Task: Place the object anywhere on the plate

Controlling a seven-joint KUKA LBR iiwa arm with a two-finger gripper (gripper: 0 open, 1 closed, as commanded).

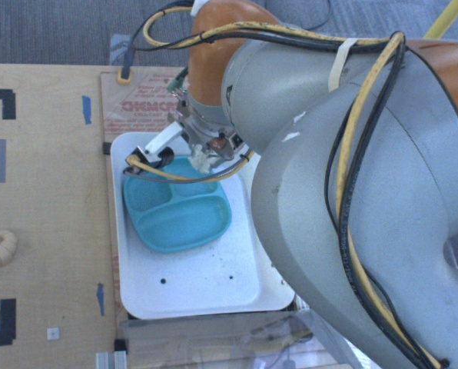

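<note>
The gripper [206, 158], hidden under the wrist, hangs low over the plate [183, 221], likely for a drop; its opening cannot be told. A pale bit directly beneath may be the object, touching the plate's far rim.

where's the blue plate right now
The blue plate lies in the upper left part of the white bin, left of centre in the camera view, directly under the gripper.
</note>
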